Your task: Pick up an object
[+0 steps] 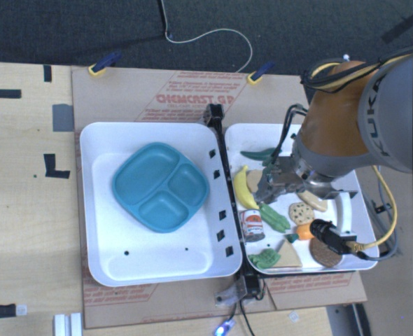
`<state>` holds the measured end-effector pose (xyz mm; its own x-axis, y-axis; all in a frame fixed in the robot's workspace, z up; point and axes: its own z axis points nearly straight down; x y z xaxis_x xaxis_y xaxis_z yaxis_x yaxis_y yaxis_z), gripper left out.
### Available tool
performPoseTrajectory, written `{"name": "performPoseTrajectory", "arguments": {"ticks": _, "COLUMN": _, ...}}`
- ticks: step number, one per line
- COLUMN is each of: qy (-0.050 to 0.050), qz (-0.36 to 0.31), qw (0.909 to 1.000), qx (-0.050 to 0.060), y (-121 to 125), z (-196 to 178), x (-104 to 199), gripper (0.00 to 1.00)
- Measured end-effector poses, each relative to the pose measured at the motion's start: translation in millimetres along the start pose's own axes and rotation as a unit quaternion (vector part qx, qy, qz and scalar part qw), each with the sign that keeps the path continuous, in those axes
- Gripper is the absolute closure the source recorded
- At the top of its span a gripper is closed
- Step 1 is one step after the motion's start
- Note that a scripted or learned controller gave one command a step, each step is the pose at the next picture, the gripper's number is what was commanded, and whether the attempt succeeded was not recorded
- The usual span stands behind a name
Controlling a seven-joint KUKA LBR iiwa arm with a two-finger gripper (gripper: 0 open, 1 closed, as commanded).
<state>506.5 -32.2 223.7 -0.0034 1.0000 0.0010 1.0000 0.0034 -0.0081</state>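
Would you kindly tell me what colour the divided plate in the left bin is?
The divided plate is light blue, plain with no pattern, clearest in the camera view.

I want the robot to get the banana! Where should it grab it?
Probably across the banana's middle, coming straight down from above. It lies flat, long and narrow, close to the right bin's left wall, so squeezing its thin width near the curve's center looks easiest. The gripper sits just beside it.
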Motion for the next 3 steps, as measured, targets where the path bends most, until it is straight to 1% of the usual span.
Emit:
{"name": "performPoseTrajectory", "arguments": {"ticks": 1, "qy": 0.001, "qz": -0.004, "qw": 1.0000, "qx": -0.005, "y": -7, "z": -64, "x": 90, "gripper": 1.00}}
{"name": "performPoseTrajectory", "arguments": {"ticks": 2, "qy": 0.001, "qz": -0.003, "qw": 1.0000, "qx": -0.006, "y": -23, "z": -139, "x": 141, "gripper": 1.00}}
{"name": "performPoseTrajectory", "arguments": {"ticks": 3, "qy": -0.001, "qz": 0.001, "qw": 1.0000, "qx": -0.006, "y": 1, "z": -193, "x": 115, "gripper": 1.00}}
